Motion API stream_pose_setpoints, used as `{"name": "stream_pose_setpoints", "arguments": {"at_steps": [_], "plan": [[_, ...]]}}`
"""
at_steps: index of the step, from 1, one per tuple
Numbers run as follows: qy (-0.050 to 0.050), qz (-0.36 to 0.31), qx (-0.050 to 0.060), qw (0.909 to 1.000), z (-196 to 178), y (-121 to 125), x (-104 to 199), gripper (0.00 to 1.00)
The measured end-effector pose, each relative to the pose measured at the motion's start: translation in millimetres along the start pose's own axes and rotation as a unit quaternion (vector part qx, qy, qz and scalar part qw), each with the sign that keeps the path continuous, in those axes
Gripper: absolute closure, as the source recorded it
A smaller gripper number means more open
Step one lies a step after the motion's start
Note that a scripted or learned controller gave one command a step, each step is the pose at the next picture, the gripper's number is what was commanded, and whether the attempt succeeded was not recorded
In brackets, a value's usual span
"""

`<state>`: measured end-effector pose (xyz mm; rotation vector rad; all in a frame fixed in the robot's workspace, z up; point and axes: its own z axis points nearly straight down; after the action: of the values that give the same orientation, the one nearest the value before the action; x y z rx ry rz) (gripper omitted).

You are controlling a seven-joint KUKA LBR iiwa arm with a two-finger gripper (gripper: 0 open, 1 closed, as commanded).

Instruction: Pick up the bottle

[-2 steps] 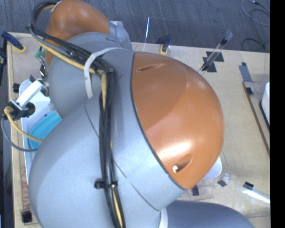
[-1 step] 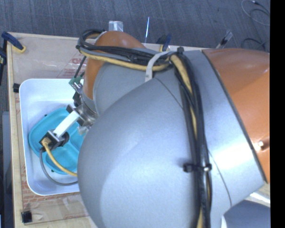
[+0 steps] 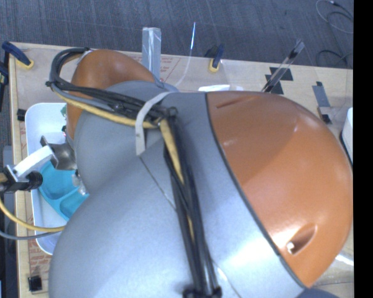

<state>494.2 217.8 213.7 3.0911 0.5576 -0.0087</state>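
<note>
Grey arm (image 3: 174,216) with its orange band (image 3: 280,179) sits closest to the lens and covers most of the bench. Gripper (image 3: 56,157) is down at the left bin (image 3: 34,113); cannot tell its state or whether it has hold of anything. Blue plastic item (image 3: 61,188) lies just below the gripper, touching or nearly so; possibly the bottle, unconfirmed. If so, probably light, rigid, a bit slippery; take it across the body's mid-width.

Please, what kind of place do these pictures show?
Probably a robotics lab or test cell. A large grey and orange arm with cables reaches over a wooden bench that bears a shallow white bin; clamps grip the bench edge above dark carpet.
</note>
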Motion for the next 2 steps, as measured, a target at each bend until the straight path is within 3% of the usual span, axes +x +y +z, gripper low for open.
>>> {"name": "stream_pose_setpoints", "arguments": {"at_steps": [1,2], "plan": [[-0.003,0.051,0.001,0.9987,15,46,-37,1.0],[0.0,0.051,0.0,0.9987,-31,-6,-17,1.0]]}}
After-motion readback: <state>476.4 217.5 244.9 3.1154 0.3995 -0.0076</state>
